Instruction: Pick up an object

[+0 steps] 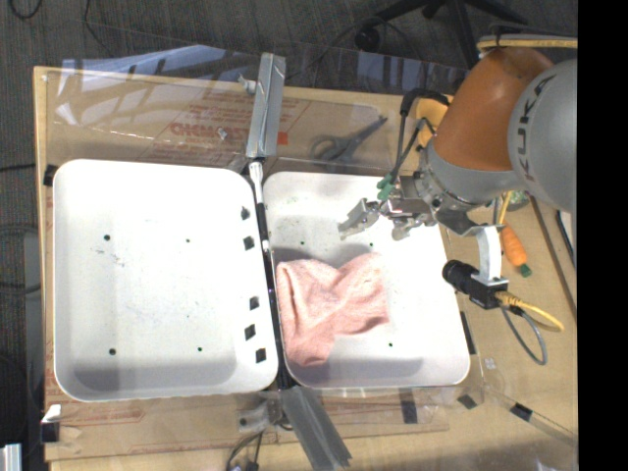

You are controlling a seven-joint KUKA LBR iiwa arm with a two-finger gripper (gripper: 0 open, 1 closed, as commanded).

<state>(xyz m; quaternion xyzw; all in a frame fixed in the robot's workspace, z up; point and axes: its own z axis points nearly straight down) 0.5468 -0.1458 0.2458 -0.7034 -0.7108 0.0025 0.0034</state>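
While the crumpled pink cloth (329, 304) lies against the right white bin's (432, 361) left wall, the two-finger gripper (368, 216) hovers above, fingers apart, holding nothing, seemingly poised to descend.

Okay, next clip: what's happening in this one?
A grey KUKA arm with an orange band reaches in from the right over the right-hand bin. Its gripper hangs above the bin's upper part, with nothing visible between the fingers. A crumpled pink cloth lies in the lower left part of that bin, against the divider side, apart from the gripper. The left bin sits alongside. A pair of scissors lies on the bench behind the bins. So no pickup has happened yet.
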